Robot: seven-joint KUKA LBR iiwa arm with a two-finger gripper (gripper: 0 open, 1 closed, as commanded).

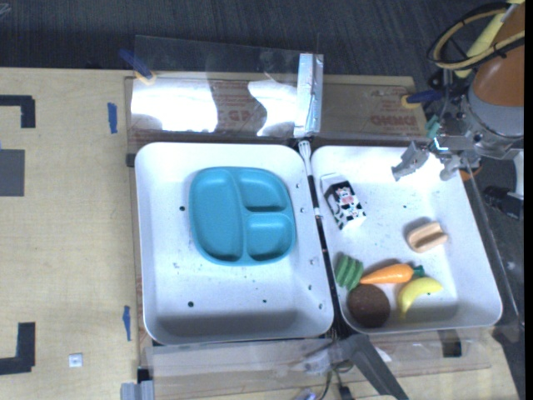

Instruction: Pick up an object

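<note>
The two-finger gripper (427, 162) hangs with its jaws spread and nothing between them over the right white bin's (483, 248) far corner. Just below it lies the small tan-and-pink hot-dog toy (426, 236), likely light, smooth plastic that could skid, so pinching across its narrow middle looks safest.

Pale wooden bench (58, 248) under dark carpeted floor (208, 7), glare on plastic.
</note>
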